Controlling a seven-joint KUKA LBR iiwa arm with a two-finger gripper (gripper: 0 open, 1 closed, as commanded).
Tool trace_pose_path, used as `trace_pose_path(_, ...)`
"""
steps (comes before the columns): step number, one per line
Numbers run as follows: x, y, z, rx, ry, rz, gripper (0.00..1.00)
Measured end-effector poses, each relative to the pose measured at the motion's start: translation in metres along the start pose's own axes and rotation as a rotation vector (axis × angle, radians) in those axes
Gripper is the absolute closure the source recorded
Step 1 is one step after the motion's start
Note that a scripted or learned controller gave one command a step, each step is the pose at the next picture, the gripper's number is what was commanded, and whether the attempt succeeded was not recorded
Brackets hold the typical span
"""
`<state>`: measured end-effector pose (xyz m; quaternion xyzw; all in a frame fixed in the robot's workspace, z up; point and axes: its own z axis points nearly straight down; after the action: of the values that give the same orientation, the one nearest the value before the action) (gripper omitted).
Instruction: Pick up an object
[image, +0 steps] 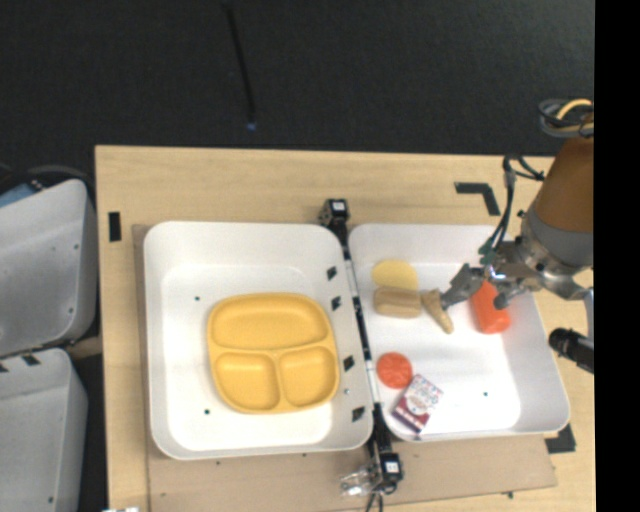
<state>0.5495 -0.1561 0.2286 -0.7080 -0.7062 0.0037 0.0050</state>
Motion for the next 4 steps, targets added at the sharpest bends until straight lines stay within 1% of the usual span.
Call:
trace_pose_path(1,0.001,0.003,-0.008,-0.013,-0.002,-0.004,0.00)
trace_pose_path(2,-0.002,-0.007,0.049,-0.008,-0.003,-0.001,0.00)
trace_pose_path(3,-0.007,-0.012,0.111,-0.008,-0.003,-0.001,0.00)
trace_pose_path(4,-0.009,-0.012,0.129,-0.011,-0.004,0.002,0.00)
